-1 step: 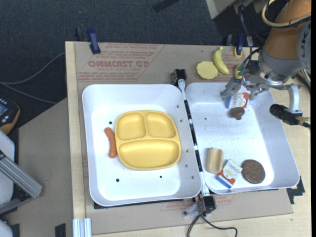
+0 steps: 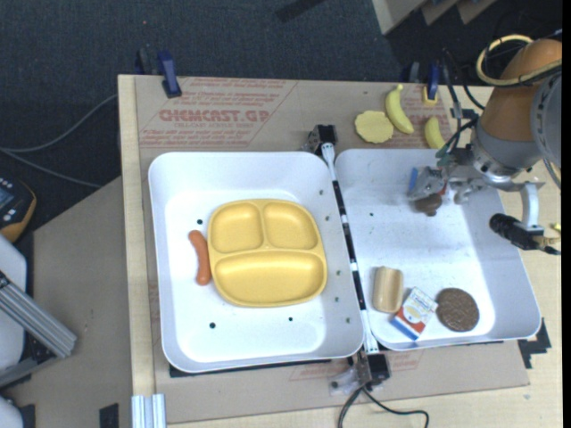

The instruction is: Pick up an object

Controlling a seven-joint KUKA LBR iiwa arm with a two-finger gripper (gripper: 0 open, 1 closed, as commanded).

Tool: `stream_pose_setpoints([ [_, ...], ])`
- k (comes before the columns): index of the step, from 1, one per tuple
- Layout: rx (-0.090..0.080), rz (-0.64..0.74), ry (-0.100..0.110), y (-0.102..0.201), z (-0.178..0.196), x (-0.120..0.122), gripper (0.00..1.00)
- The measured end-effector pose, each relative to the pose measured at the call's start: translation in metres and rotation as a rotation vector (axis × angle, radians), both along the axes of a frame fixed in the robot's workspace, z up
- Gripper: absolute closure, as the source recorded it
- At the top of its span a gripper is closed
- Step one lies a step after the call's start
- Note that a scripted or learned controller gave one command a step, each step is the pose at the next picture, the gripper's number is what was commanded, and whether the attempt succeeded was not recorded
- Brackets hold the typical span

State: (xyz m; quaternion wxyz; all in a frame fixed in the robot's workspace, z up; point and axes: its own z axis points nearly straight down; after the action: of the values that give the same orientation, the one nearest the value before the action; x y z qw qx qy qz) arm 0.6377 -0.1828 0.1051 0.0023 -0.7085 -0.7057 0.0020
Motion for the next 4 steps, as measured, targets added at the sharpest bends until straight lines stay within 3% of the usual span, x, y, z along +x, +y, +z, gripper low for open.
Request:
stream_pose_setpoints([
  [1, 0.003, 0.01, -0.003, 0.067, -0.022, 0.013, 0.0],
  [2, 0.016, 0.001, 0.015, 0.023, -0.021, 0.025, 0.0],
  [3, -0.006, 0.001, -0.015, -0.028, 0.053, 0.03, 0.0],
  [4, 0.0, 0.007, -0.004, 0.009, -0.011, 0.004, 0.0],
])
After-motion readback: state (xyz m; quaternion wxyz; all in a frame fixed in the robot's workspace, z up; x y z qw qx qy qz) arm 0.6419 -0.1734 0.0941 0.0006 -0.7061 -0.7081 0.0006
